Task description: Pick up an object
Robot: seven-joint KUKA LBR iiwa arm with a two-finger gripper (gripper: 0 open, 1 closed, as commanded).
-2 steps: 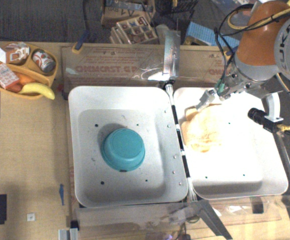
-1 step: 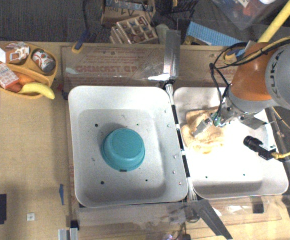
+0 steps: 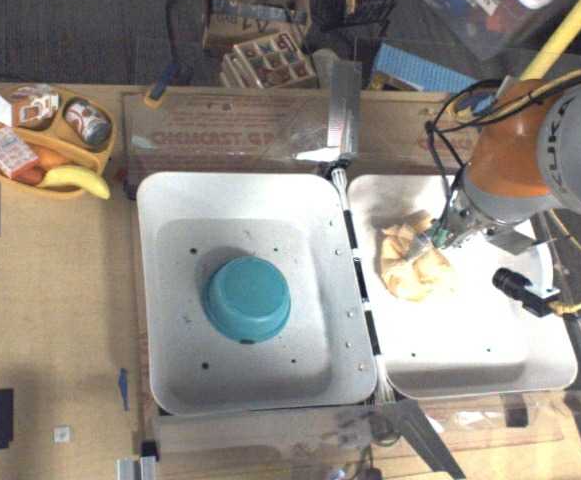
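A teal bowl [image 3: 248, 299] sits upside down in the middle of the left bin [image 3: 170, 208]. In the right bin [image 3: 490, 358] lies a crumpled tan, pale-yellow object [image 3: 410, 264] near the bin's left side. My gripper [image 3: 438, 238] hangs down from the grey arm with its orange band [image 3: 510, 168] and its tip is right at the upper right edge of the tan object, touching or just above it.
A yellow tray [image 3: 30, 153] with a banana, an orange and packets rests on the bench at far left. A black cylindrical part [image 3: 515, 286] sticks out over the right bin. Cables and a yellow hose run behind the arm.
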